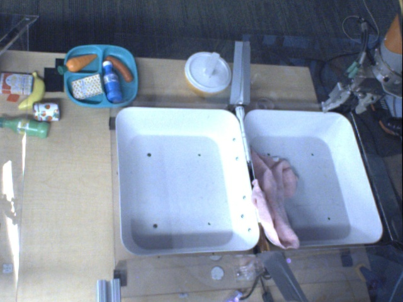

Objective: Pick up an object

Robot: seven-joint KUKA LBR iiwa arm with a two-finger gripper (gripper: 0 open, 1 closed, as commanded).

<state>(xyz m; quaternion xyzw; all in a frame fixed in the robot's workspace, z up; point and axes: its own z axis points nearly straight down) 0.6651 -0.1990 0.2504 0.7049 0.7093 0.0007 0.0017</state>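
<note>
progress is at the earliest stage: nothing is lifted, and the whole pick is judged to remain. gripper [345, 95] sits at the far right, above the outer back corner of the right bin [340, 128], well apart from the only object in either bin; whether it is spread or closed cannot be told at this size and angle. pink cloth [275, 199] lies in the right bin against its left wall, crumpled at the top and trailing in a narrower fold toward the near corner, one edge riding up on the rim beside the left bin [179, 181]. material looks soft, limp and wrinkled, likely to sag and drape when raised. both bins are shallow, smooth white plastic with rounded corners and small dark holes in the floor. bench [63, 200] is pale wood-grain laminate. a blue divided tray [101, 74] of toy food and a white lidded cup [208, 73] stand behind the bins.
</note>
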